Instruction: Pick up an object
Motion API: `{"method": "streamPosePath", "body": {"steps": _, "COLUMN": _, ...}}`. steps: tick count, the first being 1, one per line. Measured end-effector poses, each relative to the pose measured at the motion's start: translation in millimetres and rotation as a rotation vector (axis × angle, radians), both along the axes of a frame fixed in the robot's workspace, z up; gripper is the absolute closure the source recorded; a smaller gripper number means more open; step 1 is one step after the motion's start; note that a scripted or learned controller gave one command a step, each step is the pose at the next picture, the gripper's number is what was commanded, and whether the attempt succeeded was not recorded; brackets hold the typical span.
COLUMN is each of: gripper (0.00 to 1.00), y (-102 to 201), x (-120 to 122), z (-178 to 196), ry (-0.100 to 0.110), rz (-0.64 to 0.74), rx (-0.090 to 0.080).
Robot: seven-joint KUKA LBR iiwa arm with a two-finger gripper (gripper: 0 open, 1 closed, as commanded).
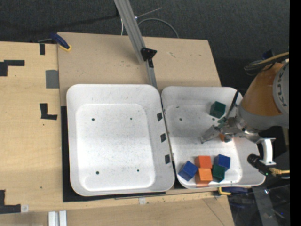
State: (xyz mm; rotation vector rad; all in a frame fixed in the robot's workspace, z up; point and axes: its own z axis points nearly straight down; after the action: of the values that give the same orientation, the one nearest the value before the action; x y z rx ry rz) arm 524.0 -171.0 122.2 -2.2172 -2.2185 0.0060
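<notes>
I reach in from the right, my grey arm [277, 102] wrapped in a smooth orange band, and my claw [220, 132] hangs low over the middle of the right bin [188, 98]. I cannot tell how my claw is set; the metal parts blur together there, and nothing shows plainly between them.

Two shallow white bins sit side by side on a pale wooden bench [28, 140]. Both look like moulded plastic with rounded corners, their floors speckled with fine dark marks. The left bin [75, 140] has a raised inner step and a few small dark dots.

The things to pick are small, matte, hard-edged blocks, all in the right bin. A dark green cube [217, 109] sits alone near the far side, just beside my claw. At the near edge a cluster lies packed close: a blue block [187, 170] tilted at the left, an orange block [203, 162] with a second orange block [204, 174] touching it in front, a second blue block [223, 161] to their right, and a second green block [218, 173] below that.

A ridged aluminium rail [129, 20] slants across the bench's far side.
</notes>
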Motion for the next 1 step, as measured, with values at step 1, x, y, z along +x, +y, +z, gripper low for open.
{"method": "streamPosePath", "body": {"steps": 1, "gripper": 1.0, "y": 0.4, "x": 0.9, "z": 12.4, "ry": -0.003, "rz": 0.001, "rx": 0.0}}
